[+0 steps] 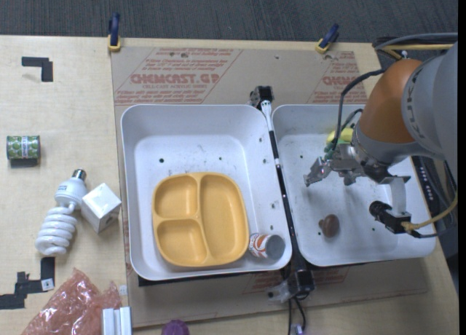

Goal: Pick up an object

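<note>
My gripper hangs over the right bin, its fingers slightly spread with nothing between them.

A small brown object lies on that bin's floor, nearer the camera and just right of my fingertips. The left bin holds a yellow divided tray and a small cup.

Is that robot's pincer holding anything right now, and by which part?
Nothing is held. The pincer hovers over the right bin, apart from the small brown object.

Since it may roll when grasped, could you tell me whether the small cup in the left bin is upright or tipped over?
Tipped over. The small cup lies on its side beside the yellow tray, its open mouth facing sideways.
</note>
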`<state>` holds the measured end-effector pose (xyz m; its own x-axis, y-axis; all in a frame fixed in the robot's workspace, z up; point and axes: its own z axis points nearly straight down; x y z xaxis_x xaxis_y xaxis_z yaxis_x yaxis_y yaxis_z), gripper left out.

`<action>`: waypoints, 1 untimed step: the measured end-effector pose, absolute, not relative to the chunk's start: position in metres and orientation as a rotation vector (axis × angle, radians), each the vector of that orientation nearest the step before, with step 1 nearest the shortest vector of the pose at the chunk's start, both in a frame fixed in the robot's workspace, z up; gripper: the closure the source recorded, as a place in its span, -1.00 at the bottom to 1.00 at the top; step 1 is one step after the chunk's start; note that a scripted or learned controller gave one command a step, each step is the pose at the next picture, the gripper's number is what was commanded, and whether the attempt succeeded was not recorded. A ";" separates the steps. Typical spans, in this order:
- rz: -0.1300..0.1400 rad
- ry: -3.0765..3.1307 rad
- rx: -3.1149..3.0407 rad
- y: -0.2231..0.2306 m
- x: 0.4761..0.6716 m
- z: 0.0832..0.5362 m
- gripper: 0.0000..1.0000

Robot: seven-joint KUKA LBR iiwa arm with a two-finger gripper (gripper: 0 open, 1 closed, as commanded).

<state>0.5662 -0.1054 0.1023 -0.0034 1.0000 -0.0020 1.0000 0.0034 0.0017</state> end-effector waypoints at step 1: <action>0.000 2.220 2.224 -0.095 0.497 0.092 -1.00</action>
<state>0.4971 -0.0949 0.0922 0.0018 1.0000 0.0000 1.0000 -0.0018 -0.0002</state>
